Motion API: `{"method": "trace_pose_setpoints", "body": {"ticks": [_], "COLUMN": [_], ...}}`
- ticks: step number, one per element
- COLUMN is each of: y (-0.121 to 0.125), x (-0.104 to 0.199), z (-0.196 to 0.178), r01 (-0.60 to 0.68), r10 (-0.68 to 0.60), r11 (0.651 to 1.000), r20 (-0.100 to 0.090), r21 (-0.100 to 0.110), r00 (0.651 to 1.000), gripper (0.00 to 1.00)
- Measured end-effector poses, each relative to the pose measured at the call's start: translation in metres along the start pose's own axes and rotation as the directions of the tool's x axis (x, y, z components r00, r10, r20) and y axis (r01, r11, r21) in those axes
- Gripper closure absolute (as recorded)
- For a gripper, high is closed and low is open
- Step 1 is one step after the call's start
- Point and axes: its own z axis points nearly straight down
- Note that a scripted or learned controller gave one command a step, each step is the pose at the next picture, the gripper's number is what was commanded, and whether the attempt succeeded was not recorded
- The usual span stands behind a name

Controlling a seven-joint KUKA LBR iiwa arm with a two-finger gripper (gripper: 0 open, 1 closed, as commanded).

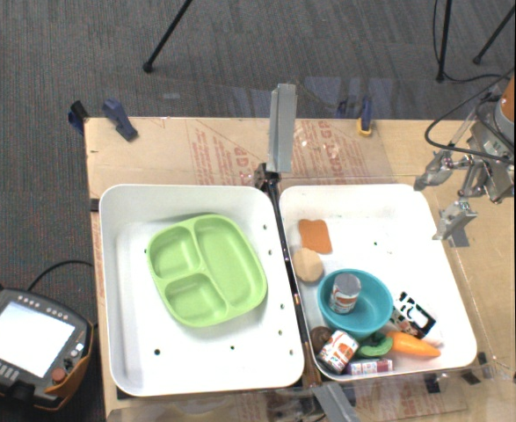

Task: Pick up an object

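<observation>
Worktop [196,152]: a tan board with red printed lines, carrying two shallow white bins side by side; a blue clamp [119,119] sits at its far left corner and a yellow and blue clamp [364,117] at its far edge.
Divider [281,139]: a grey upright post standing at the far end of the seam between the bins.
Floor [240,33]: dark grey carpet, with black tripod legs [174,26] slanting across it at the top.
Pendant [29,345]: a handheld control unit with a pale screen lying on the floor at lower left, its cable trailing away.
Left bin [121,280]: holds a green divided plate [207,269] with three compartments, lying flat and turned at a slight angle.
Right bin [372,205]: objects crowd its near half; the far half is bare white.
Objects: an orange sponge [315,236] and a tan rounded piece [308,265] by the left wall; a teal bowl [356,301] with a small can [346,293] upright inside it; a second can [338,351] tipped just in front of the bowl; a carrot [413,345], a green piece [376,345] and a black and white packet [414,315] near the front right corner.
Arm: enters at the right edge, orange band visible above the wrist, cables looping beside it.
Claw [458,218]: hangs over the right bin's right rim, well apart from every object; I cannot tell how it is set, and nothing shows in its grip.
</observation>
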Motion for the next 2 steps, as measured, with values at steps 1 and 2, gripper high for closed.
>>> {"method": "trace_pose_setpoints", "body": {"ticks": [1,2], "y": [-0.006,0.03], "x": [0.009,0.038], "z": [0.133,0.185], "r01": [0.095,0.146], "r10": [-0.095,-0.146], "r11": [0.995,0.989], "r20": [-0.013,0.002], "r21": [-0.006,0.001], "r00": [0.995,0.989], "gripper": [0.0,0.0]}}
